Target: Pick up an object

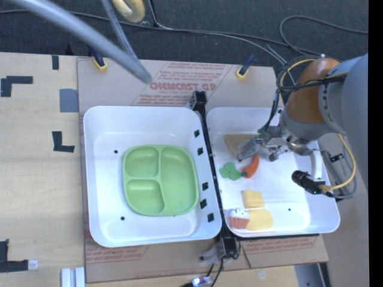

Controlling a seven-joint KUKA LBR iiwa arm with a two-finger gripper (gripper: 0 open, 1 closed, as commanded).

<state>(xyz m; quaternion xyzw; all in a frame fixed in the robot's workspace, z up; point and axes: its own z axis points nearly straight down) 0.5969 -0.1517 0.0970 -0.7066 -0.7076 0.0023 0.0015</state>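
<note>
Fixed overhead camera, slanted down on both bins [96,160].

left bin [96,178]: white, at 9 o'clock, holds the tray
tray [160,180]: green, three compartments, lying flat
cardboard sheet [179,82]: under both bins, red lettering at 12 o'clock
table [36,160]: pale wood, black tape marks
cables [251,40]: at 1 o'clock

You see two white bins [96,160] of smooth, slightly glossy plastic. The green divided plate [160,179] looks like matt plastic. Under the bins lies a brown cardboard sheet [179,82], dull and printed, on a pale wood-grain tabletop [30,178]. The arm [353,100] has smooth grey casing.
</note>
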